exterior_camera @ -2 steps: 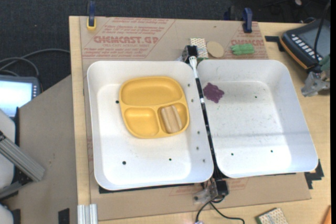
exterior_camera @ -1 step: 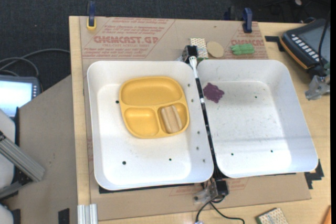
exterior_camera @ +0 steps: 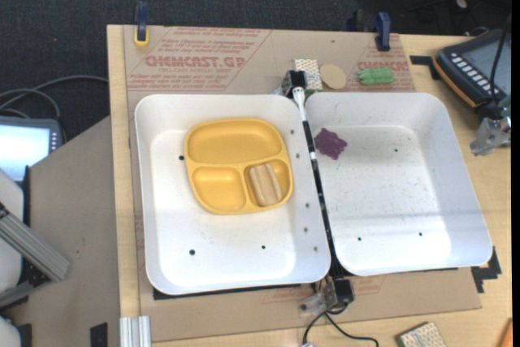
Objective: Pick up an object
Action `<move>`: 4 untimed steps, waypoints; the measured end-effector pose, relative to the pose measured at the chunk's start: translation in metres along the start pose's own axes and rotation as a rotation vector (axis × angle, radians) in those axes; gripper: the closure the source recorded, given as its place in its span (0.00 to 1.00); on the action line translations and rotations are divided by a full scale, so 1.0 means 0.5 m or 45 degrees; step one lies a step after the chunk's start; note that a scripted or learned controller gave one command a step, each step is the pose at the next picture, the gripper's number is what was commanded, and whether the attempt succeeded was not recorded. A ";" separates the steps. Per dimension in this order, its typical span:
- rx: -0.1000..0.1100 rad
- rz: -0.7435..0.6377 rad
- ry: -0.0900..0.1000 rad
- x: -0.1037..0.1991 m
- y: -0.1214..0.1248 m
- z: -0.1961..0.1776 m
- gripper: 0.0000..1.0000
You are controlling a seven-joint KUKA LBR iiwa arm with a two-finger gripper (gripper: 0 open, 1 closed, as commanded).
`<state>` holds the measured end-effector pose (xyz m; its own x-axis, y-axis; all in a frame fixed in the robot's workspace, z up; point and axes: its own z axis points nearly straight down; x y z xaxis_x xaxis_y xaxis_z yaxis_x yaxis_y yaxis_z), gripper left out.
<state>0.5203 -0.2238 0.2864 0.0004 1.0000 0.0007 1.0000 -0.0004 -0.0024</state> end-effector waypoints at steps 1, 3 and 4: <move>-0.008 -0.003 -0.003 0.031 0.030 -0.003 1.00; 0.016 -0.001 0.008 0.017 -0.017 0.314 1.00; 0.001 0.003 0.001 -0.002 -0.085 0.271 1.00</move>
<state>0.4773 -0.2246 0.1509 0.0030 1.0000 0.0011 1.0000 -0.0030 -0.0031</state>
